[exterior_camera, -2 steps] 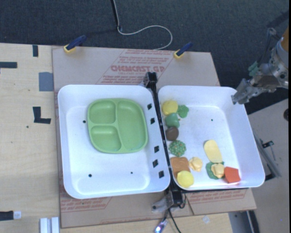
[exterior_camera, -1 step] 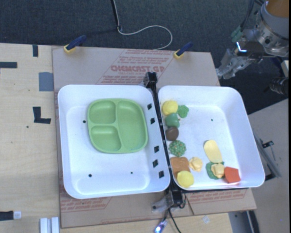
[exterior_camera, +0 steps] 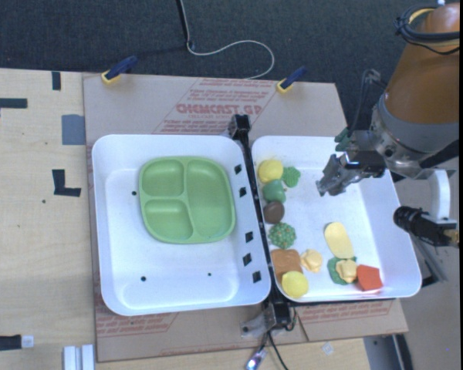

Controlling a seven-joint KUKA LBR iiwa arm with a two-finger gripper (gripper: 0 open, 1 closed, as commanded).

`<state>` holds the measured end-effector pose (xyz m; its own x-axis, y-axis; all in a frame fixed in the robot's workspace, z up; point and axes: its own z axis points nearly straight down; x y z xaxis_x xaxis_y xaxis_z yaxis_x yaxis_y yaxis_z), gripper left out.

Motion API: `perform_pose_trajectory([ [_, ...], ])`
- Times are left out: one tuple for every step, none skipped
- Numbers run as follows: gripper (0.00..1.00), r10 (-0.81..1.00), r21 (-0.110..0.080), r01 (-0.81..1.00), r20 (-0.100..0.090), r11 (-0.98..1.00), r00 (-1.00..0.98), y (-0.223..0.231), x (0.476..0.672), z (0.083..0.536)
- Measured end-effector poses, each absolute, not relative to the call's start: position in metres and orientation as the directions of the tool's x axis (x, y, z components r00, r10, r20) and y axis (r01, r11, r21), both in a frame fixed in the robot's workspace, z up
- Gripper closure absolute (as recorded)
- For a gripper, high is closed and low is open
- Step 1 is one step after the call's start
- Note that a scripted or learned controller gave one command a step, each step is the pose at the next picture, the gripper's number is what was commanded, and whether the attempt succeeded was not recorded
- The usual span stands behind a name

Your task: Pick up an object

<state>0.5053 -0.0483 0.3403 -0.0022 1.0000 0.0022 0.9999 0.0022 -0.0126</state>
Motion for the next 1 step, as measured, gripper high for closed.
perform_pose_trajectory([
  [1.0, 1.0, 0.01, 1.0, 0.002, 0.01, -0.01, 0.0209, 0.5166, 0.4431],
])
